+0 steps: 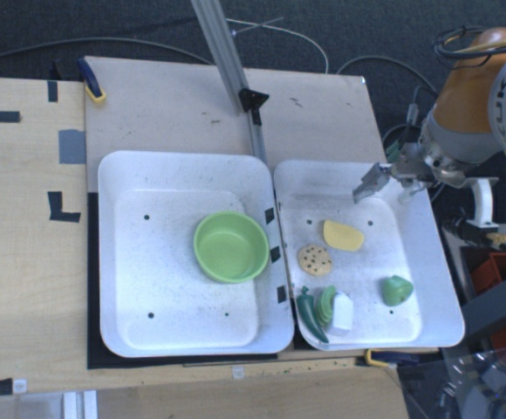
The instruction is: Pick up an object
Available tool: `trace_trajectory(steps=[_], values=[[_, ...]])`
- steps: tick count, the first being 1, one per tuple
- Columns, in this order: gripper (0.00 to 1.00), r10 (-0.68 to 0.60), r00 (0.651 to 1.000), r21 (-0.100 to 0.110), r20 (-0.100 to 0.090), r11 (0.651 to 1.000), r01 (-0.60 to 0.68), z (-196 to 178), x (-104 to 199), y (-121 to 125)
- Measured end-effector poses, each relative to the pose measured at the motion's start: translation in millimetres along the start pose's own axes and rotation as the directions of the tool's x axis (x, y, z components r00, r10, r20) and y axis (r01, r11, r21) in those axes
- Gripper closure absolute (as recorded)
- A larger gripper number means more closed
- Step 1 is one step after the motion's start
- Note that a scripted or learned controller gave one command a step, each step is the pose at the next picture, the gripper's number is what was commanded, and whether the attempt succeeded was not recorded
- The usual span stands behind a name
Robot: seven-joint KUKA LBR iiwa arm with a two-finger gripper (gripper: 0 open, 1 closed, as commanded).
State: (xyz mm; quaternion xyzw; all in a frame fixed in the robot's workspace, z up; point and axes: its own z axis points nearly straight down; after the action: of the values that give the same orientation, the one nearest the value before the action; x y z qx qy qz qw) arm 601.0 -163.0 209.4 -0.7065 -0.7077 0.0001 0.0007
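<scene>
Hovering over the right bin's (427, 260) far edge, the gripper (373, 184) is seen empty; its opening cannot be told. A descent toward the yellow piece (343, 236) is judged next.

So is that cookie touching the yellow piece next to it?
Apart. In the camera view, white bin floor shows between the cookie and the yellow piece.

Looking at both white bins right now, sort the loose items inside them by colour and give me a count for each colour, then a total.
Green: 3, the green bowl in the left bin, the small green piece, and the green leafy item at the right bin's front edge
Yellow: 1, the yellow piece
Tan: 1, the cookie
Total: 5
</scene>
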Motion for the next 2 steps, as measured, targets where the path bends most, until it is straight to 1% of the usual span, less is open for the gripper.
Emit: trace_trajectory(steps=[1, 2], values=[[0.0, 0.0, 1.0, 0.0, 0.0, 1.0, 0.0, 0.0, 0.0, 0.0], [0.0, 0.0, 1.0, 0.005, 0.001, 1.0, 0.0, 56.9, 7.7, 6.0]])
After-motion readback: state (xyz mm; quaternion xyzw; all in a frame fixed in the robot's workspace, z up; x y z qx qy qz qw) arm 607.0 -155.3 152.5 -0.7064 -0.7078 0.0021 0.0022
